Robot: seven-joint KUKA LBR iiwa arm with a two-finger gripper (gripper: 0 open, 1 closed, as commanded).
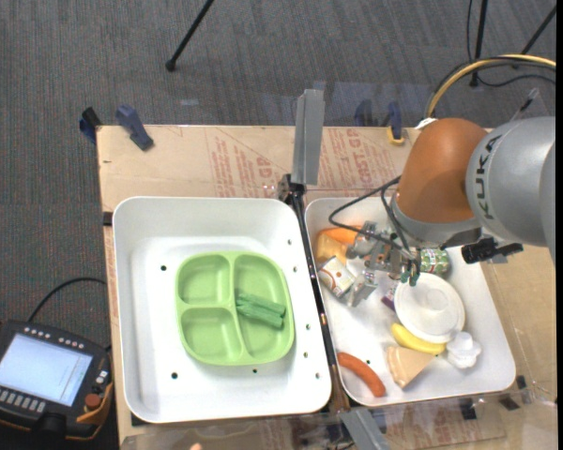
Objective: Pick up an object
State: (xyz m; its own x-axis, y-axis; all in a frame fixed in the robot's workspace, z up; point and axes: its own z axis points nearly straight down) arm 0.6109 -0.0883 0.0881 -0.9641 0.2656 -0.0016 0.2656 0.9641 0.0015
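My gripper (373, 265) hangs low over the upper left part of the right bin (493, 345), under the orange band of the arm (441, 167). Just left of it lie an orange rounded item (335, 243) and a small white and red pack (335, 275). To its right are a green can (435, 259) and a white bowl (430, 307). A banana (415, 338), a tan wedge (405, 366), a red sausage (360, 373) and a small white cup (464, 350) lie along the front. Nothing is visibly held.
The left bin (141, 251) holds a green divided plate (206, 298) with a dark green item (261, 308) on it. A grey upright post (309, 143) stands behind the seam between the bins. A teach pendant (42, 373) sits at the lower left.
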